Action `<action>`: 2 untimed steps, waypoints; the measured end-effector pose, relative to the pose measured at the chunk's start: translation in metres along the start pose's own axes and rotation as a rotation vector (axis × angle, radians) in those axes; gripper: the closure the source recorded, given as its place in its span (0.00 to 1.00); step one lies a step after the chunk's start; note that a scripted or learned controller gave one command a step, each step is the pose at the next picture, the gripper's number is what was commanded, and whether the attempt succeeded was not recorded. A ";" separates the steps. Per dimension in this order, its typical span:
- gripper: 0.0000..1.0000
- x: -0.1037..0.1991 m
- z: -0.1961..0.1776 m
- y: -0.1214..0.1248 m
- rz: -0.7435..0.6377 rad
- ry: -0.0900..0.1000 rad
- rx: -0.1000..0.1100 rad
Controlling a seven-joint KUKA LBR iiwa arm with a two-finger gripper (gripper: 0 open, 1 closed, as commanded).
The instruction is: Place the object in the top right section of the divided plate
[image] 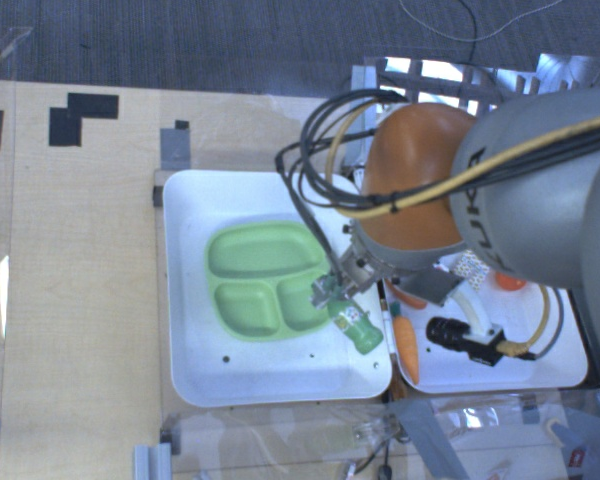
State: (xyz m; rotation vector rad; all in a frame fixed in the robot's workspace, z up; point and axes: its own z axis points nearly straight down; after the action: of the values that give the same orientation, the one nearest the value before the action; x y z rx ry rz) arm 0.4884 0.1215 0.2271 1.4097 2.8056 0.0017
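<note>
Jaws point(330, 290) hang low over the right-hand edge of the green divided plate point(267, 280), at the rim of its lower right compartment, and I cannot tell whether they are spread or pressed together (the wrist and a loop of black cables crowd that spot). Just beyond that rim, on the bare floor of the left white bin point(195, 268), lies a small green bottle point(359, 328) with a pale label. Its long axis runs on a slant, the upper end toward the plate and the jaws, the lower end toward the wall shared with the right white bin point(565, 363). Whether the jaws touch the bottle's upper end or merely stand beside it is not clear, so no grip can be claimed. My judgement: the bottle is not yet placed. The plate's large upper compartment lies away from the bottle, past the jaws, so a secure grasp must come first. An orange carrot point(405, 348) lies just across the shared wall.
</note>
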 end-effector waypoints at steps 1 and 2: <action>0.00 0.000 0.000 0.000 0.000 0.000 0.000; 0.00 0.001 0.107 0.000 0.041 0.002 0.000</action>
State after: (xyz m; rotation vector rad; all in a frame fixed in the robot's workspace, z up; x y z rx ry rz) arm 0.4879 0.1225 0.1197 1.4675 2.7782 0.0028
